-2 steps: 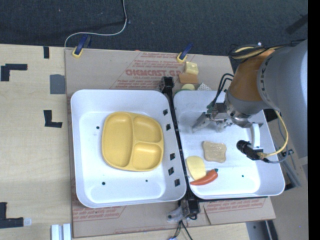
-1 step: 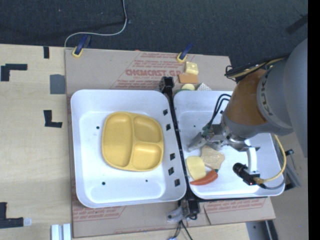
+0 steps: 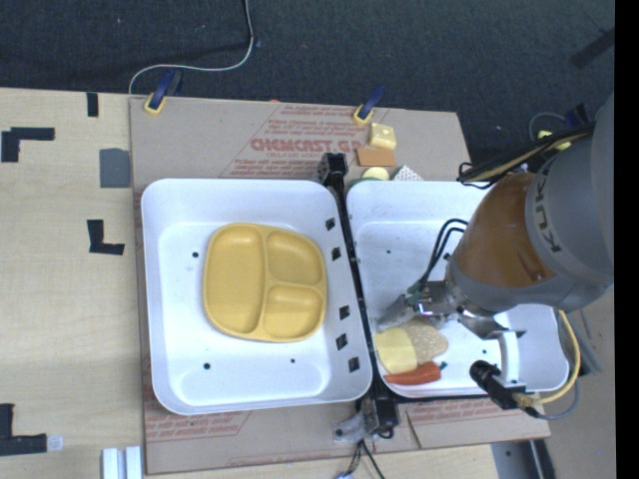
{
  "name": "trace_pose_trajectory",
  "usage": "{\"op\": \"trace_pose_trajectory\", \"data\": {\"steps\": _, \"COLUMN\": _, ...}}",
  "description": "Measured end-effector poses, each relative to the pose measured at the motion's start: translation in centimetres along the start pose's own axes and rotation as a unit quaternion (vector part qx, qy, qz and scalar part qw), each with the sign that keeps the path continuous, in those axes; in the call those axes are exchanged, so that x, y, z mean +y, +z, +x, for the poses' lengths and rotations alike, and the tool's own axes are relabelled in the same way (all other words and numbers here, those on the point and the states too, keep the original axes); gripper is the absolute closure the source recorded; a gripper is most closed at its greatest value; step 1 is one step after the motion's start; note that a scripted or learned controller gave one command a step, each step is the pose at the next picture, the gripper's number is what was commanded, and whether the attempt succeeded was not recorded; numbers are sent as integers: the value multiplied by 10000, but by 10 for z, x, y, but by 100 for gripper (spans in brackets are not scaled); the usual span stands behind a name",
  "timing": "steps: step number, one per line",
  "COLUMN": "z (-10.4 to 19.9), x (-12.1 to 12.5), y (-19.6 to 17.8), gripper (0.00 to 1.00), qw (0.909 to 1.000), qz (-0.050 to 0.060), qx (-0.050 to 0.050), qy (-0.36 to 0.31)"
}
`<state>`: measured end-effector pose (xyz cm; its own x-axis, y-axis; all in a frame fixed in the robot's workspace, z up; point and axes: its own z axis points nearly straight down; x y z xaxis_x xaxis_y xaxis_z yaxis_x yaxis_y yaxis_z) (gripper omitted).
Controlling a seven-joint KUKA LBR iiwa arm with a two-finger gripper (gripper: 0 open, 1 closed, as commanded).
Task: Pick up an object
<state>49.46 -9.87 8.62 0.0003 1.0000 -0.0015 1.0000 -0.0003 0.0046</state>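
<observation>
My gripper [image 3: 407,307] hangs low in the right bin [image 3: 399,230], near its left wall, under the arm's grey and orange wrist [image 3: 509,242]. Just below it, at the bin's front left, lie a pale yellow block [image 3: 396,349], a beige rounded piece [image 3: 429,342] and a red sausage-shaped item [image 3: 411,374]. The gripper is right above the top edge of this pile. Whether anything sits between its fingers is hidden at this angle.
A yellow divided plate [image 3: 265,280] lies in the left bin [image 3: 165,267]. Small tan and yellow blocks [image 3: 377,148] sit on the cardboard behind the bins. A black divider clip row [image 3: 344,267] runs between the bins. The arm covers the right bin's right half.
</observation>
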Motion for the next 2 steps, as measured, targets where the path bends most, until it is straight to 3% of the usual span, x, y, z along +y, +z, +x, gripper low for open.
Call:
{"op": "trace_pose_trajectory", "data": {"steps": 1, "z": 0, "x": 2, "y": -10, "gripper": 100, "qw": 10000, "qz": 1, "qx": 4, "qy": 1}}
{"op": "trace_pose_trajectory", "data": {"steps": 2, "z": -84, "x": 69, "y": -136, "gripper": 100, "qw": 10000, "qz": -63, "qx": -44, "qy": 11}}
